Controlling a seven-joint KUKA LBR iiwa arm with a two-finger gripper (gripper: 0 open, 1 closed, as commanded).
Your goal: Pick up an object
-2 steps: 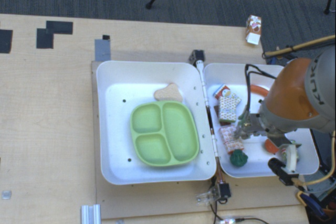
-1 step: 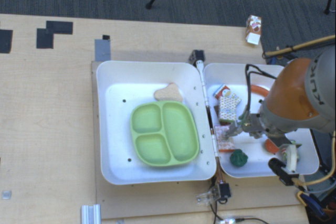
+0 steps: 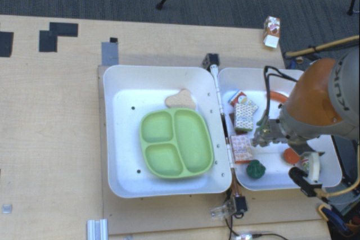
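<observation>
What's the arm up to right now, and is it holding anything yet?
Gripper low in right bin, among small packets. Grip unclear. Green ball lies close by. Green tray sits in left bin.

A robot arm with a rounded, glossy orange band that fades into smooth grey casing on its outer side. Part of a dark letter marking shows on the grey casing. Below the orange band the wrist narrows to a grey metal section, which ends in a small dull-grey hand of blocky metal parts. A thin black cable loops out above the hand and curves back to the orange band.
</observation>
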